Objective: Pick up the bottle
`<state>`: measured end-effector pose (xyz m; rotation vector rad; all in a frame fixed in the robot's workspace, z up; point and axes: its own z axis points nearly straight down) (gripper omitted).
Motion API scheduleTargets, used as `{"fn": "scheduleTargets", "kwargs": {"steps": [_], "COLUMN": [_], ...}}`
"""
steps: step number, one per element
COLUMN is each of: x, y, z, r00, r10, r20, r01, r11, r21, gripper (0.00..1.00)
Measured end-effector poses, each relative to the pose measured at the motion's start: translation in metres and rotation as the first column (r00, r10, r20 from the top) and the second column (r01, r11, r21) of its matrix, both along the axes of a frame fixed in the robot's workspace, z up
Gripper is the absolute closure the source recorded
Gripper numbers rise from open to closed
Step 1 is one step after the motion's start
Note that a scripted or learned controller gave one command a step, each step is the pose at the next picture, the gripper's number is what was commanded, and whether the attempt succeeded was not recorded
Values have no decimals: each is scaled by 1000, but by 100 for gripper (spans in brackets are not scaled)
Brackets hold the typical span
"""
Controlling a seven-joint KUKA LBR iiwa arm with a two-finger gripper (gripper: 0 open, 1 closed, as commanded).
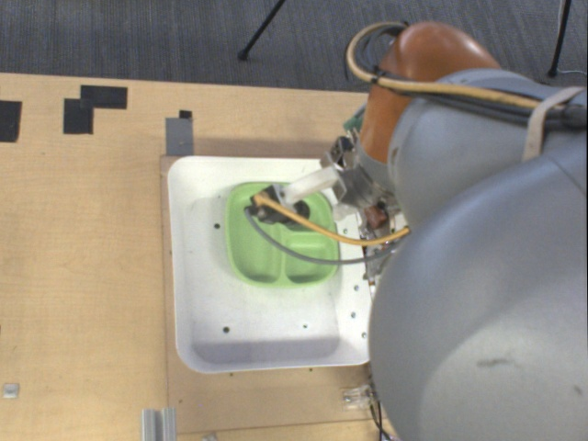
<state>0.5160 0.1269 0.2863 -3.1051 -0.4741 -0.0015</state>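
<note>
A white bin [257, 324] sits in the middle of the bench. In it lies a green divided tray [276, 257], toward the bin's far side. My gripper [360, 200] hangs low over the bin's right edge, just beside the tray's right rim. The big grey arm [478, 292] with its orange band [413, 72] covers the gripper's lower part and everything to the right of the bin.
Bare wooden bench [83, 265] stretches to the left of the bin. A grey bracket [179, 136] stands at the bin's far left corner. The near half of the bin floor is bare white. Tripod legs [276, 12] stand on the dark carpet beyond the bench.
</note>
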Motion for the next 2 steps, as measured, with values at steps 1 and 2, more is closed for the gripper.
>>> {"fn": "scheduleTargets", "kwargs": {"steps": [1, 2], "x": [-30, -29], "y": [0, 1], "z": [-131, -121], "r00": [999, 999], "r10": [47, 54], "r20": [-5, -6], "r01": [-47, -54], "r11": [999, 999], "r21": [1, 2], "gripper": [0, 100]}}
